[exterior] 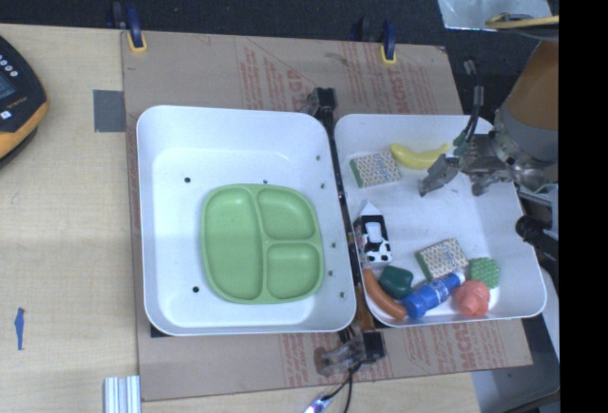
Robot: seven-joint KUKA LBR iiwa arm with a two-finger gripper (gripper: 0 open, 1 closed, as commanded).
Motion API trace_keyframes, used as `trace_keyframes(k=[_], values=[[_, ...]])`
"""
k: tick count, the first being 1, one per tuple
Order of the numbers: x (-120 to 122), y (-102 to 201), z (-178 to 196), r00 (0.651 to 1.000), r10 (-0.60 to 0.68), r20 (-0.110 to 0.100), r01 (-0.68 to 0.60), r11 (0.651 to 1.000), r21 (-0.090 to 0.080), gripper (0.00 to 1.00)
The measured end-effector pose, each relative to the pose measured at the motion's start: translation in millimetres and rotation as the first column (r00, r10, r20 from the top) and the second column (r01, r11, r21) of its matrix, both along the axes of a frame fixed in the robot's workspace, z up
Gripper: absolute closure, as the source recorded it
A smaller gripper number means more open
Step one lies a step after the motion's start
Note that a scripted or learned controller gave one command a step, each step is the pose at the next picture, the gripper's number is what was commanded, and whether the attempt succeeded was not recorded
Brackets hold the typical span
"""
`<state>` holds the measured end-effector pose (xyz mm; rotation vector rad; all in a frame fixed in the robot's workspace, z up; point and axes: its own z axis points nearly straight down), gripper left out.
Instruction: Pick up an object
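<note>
Nearby, banana (416, 155), patterned block (376, 169), beside claw (458, 178)

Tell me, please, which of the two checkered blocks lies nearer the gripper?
The checkered block beside the banana, at the right bin's far side, is nearer the gripper.

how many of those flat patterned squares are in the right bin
2. One patterned square lies near the right bin's back left, beside the banana; the other patterned square lies toward the front, by the blue bottle. None looks hidden.
</note>
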<state>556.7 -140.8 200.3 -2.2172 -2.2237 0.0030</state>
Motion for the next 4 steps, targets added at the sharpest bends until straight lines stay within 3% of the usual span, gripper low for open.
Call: trace_keyframes(k=[1, 2, 3, 4], values=[[-80, -8, -107, 1.0, 0.002, 0.003, -0.002, 1.0, 0.0, 0.0], [-79, -10, -95, 1.0, 0.006, 0.005, -0.006, 1.0, -0.002, 1.0], [32, 52, -7, 1.0, 0.002, 0.001, -0.002, 1.0, 0.001, 1.0], [32, 51, -8, 1.0, 0.002, -0.001, -0.002, 1.0, 0.0, 0.0]])
